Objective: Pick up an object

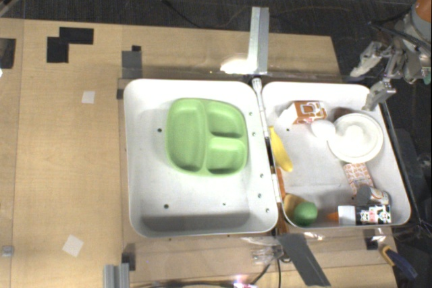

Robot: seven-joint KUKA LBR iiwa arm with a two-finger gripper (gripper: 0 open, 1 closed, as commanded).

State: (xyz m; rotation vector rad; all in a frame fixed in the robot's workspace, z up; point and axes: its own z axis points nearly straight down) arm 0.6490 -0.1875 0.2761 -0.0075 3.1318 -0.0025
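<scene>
Nothing is picked yet. No object is lifted; every candidate lies in the bins, so approach, descent, closing and lift are all left, as I judge it.

The closest candidate, a white round dish (356, 136), sits in the right bin (399, 175), just toward the camera from the fingers (376, 96) and a little left of them. The gripper (371, 79) hangs at that bin's far right corner, about over the rim. Its fingers look apart with nothing between them.

Counts, right bin, going outward from the fingers:
- one white round dish
- one small white lump (322, 128) touching the dish's left edge
- one brown-and-white packet (309, 110) left of the fingers, by the far wall
- one patterned wrapper (358, 173) just past the dish on the near side
- one yellow banana (280, 152) along the left wall, well away from the fingers
- one black-and-white box (370, 214) in the near right corner
- one small orange item (332, 216) beside the box; I can't tell what it is
- one green ball (305, 212) in the near left corner, farthest of this bin's lot

Left bin (145, 165): one green divided plate (206, 135), well apart from the fingers, across the divider.

Two bins, one arm (420, 17).
</scene>
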